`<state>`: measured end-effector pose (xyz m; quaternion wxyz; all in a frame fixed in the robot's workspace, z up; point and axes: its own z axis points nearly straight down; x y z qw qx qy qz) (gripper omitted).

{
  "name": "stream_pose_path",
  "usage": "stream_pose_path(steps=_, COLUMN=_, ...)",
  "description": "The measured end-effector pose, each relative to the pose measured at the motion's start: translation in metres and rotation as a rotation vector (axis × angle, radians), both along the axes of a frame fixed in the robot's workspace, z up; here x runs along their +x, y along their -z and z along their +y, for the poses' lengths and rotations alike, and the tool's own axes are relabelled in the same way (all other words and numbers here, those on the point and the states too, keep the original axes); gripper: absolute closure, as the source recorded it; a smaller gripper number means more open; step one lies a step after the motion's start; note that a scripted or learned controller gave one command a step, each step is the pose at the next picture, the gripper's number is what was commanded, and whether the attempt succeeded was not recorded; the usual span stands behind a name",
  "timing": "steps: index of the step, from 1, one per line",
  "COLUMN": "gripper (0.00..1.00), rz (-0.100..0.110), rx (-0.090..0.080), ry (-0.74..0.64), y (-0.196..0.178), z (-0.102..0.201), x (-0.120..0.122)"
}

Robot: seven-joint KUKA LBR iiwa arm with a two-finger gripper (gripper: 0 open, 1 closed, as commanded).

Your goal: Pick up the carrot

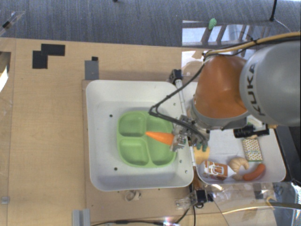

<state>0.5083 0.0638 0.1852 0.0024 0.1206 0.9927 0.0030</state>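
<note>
Where arm reads KUKA, carrot on tray

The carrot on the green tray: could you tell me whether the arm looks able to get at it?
Probably yes: the gripper is already at the carrot's right end, with nothing lying over it on the green tray.

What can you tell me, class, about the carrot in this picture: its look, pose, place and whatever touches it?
The carrot is orange, smooth and tapered, likely a plastic toy. It lies flat on the green divided tray in the left white bin, across the ridge between the tray's right-hand compartments. Its pointed tip aims left; its thick end meets the claw at the tray's right edge. Whether the claw grips it cannot be told.
</note>
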Motion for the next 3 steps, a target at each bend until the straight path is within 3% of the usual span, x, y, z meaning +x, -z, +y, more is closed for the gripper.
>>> stream_pose_path(steps=1, gripper=0.0, rz=-0.002, rx=-0.003, ry=0.006, y=0.0, z=-0.004, x=0.001)
stream_pose_path(steps=2, gripper=0.0, rz=-0.002, rx=-0.003, ry=0.129, y=0.084, z=0.079, x=0.045)
stream_pose_path(steps=3, gripper=1.0, rz=-0.01, rx=-0.002, ry=0.127, y=0.071, z=0.078, x=0.048)
